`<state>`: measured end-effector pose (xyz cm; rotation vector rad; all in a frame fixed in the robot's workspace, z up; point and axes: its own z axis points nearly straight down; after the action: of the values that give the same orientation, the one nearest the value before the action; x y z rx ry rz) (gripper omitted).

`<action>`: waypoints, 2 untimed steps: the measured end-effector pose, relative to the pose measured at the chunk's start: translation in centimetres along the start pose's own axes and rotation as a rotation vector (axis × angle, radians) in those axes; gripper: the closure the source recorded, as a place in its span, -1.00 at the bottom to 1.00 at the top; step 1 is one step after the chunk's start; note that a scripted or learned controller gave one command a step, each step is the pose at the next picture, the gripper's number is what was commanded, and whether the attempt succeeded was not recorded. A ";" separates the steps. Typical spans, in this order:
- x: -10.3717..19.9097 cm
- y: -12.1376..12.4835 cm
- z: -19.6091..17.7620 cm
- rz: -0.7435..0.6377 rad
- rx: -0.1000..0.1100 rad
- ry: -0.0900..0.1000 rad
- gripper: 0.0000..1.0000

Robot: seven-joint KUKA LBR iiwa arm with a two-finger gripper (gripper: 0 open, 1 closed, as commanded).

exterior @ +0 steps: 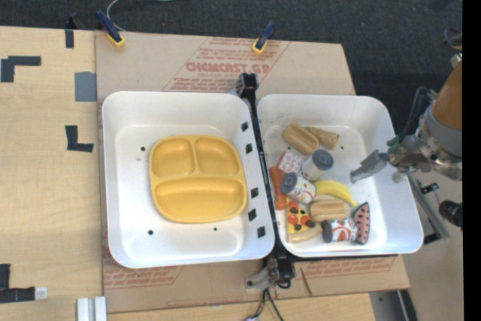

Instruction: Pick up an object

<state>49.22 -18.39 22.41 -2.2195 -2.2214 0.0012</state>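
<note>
Reaching in from the right, I hang my jaws (pixel 363 166) over the right part of the right bin (pixel 376 110), the grey fingers pointing left and a little down toward the pile. Whether they are spread or pressed together I cannot tell; the tips merge into one grey shape from this angle, and nothing shows between them.

Below and left of me, the bin holds a cluster of toy food. A tan bread roll (pixel 308 137) lies near the back, and a small grey-capped bottle (pixel 319 161) stands just in front of it. A yellow banana (pixel 335 190) curves beside that, close to my fingertips but apart from them. A hot dog bun (pixel 329 208) sits under the banana, touching it. A watermelon slice (pixel 362 223) leans at the front right, next to what looks like a small red and white can (pixel 342 231). A pizza slice (pixel 299 225) lies at the front left of the heap, and an orange piece, perhaps a carrot (pixel 276 180), rests against the bin's left wall.

Over in the left bin (pixel 120 116) a yellow divided plate (pixel 198 179) lies flat near the middle. Both bins rest on a cardboard sheet (pixel 218 64) clamped to the wooden desk (pixel 41 162).
</note>
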 end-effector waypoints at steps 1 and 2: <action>3.3 4.8 11.1 -0.001 0.002 0.001 -1.00; 6.2 10.2 13.4 -0.001 -0.009 -0.001 -1.00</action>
<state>59.39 -12.17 8.95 -2.2233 -2.2277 -0.0087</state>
